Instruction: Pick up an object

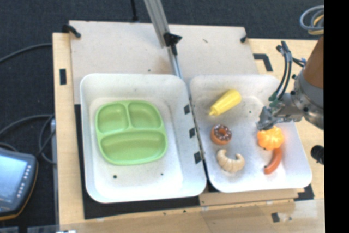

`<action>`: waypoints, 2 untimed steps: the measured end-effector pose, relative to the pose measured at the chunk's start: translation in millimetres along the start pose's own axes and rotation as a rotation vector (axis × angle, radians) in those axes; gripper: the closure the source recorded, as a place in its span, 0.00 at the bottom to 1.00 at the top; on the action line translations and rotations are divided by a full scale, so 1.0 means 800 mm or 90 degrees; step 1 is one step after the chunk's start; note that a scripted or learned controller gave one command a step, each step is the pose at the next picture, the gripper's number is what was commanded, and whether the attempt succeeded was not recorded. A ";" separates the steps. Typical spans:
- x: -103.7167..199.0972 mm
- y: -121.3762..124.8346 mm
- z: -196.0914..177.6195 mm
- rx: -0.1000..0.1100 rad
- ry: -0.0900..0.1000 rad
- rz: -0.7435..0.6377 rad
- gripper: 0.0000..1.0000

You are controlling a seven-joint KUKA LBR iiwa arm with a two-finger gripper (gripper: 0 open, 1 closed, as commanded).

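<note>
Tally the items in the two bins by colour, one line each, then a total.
Green: 1, the divided plate
Yellow: 1, the corn cob
Orange: 1, the pepper
Red: 1, the chilli
Brown: 1, the doughnut
Tan: 1, the croissant
Total: 6

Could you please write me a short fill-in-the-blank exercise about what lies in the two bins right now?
1. The green divided tray lies in the ____ bin as the camera sees it.
2. The tray has ____ compartments.
3. The end effector is just above the ____ coloured pepper.
4. The doughnut lies between the yellow corn and the ____.

Missing words: left; three; orange; croissant
</note>
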State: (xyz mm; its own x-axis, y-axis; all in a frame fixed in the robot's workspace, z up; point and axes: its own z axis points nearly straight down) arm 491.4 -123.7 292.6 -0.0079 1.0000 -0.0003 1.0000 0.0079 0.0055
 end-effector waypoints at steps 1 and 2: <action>0.074 0.000 0.007 0.002 0.001 0.000 1.00; 0.132 0.000 0.024 0.003 0.000 0.001 1.00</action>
State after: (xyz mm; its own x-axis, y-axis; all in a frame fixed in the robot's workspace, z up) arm 490.7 -18.2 273.4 -0.0062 1.0000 0.0003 1.0000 0.0062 0.0009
